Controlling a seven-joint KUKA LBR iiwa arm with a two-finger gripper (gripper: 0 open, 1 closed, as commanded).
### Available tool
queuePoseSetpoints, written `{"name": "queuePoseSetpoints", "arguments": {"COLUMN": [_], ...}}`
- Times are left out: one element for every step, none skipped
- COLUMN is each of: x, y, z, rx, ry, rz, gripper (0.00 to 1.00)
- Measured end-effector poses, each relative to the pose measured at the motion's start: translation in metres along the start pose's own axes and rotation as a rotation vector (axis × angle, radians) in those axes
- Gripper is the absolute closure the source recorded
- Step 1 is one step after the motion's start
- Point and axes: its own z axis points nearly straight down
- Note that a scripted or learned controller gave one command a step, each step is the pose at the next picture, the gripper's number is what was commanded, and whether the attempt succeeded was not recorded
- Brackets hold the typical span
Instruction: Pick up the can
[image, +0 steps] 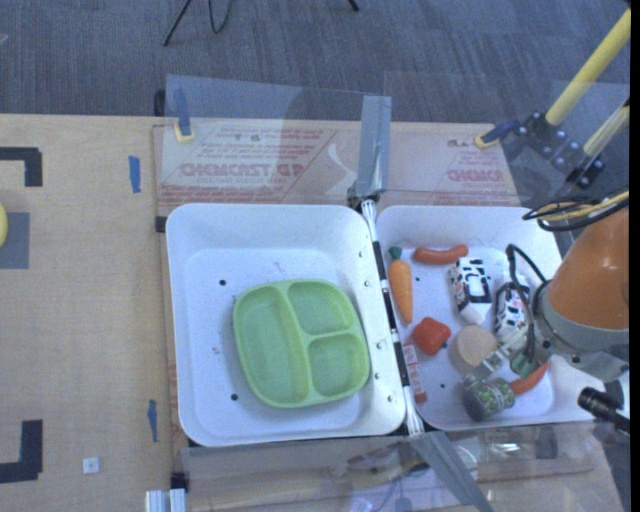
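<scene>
The can (487, 397) is dark green-grey and lies on its side near the front edge of the right bin (440, 225). My gripper (507, 345) reaches in from the right, low over the bin, just above and behind the can, beside a tan round piece (472, 346). The grey wrist and the orange band (598, 280) cover the bin's right side. The can rests on the bin floor; I see no lift.
The right bin also holds a carrot (401, 288), a sausage (440, 254), a black-and-white toy (471, 280), a red piece (431, 335) and an orange piece (531, 378). A green divided plate (300, 343) lies in the left bin (190, 300).
</scene>
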Motion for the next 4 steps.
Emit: {"name": "queuePoseSetpoints", "arguments": {"x": [0.051, -0.048, -0.018, 0.026], "y": [0.035, 0.086, -0.006, 0.018], "z": [0.0, 0.001, 0.0, -0.001], "rx": [0.0, 0.0, 0.001, 0.0], "ry": [0.002, 0.0, -0.002, 0.002], "rz": [-0.065, -0.082, -0.197, -0.196], "gripper": [0.0, 0.0, 0.0, 0.0]}}
